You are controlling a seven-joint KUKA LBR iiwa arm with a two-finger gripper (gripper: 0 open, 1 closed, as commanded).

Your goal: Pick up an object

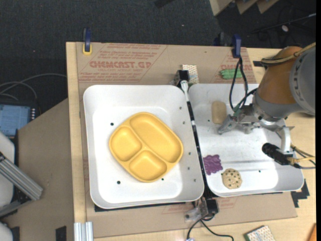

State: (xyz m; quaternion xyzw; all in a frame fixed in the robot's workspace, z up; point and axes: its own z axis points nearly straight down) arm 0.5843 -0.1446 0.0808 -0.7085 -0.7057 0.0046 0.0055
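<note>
On the tabletop (125,59) you have two white bins side by side. Your left bin (95,134) carries a yellow tray (145,146) with three compartments, lying flat near the bin's middle and turned at a slant to the bin's walls. Nothing rests in its compartments.

Your right bin (251,179) holds three small things. A tan block (218,112) lies toward the far side, close to the wall shared with the left bin. A purple piece (212,163) sits near the front, just beside that same wall. A round cookie (231,177) with dark specks lies just in front of the purple piece and a little to its right, close to it but apart from it.

Your arm (283,84) comes in from the right, its orange band over the right bin's far right part. The hand (235,123) reaches down into the right bin, just to the right of the tan block and near it, well apart from the purple piece and the cookie. You cannot tell from this angle how the hand is set, released or clenched, and no object shows in its grasp. All three small things lie on the bin floor.

Beyond the bins, a green item (229,74) lies on the tabletop near a blue clamp (236,45), with another blue clamp (88,38) at the far left corner.
</note>
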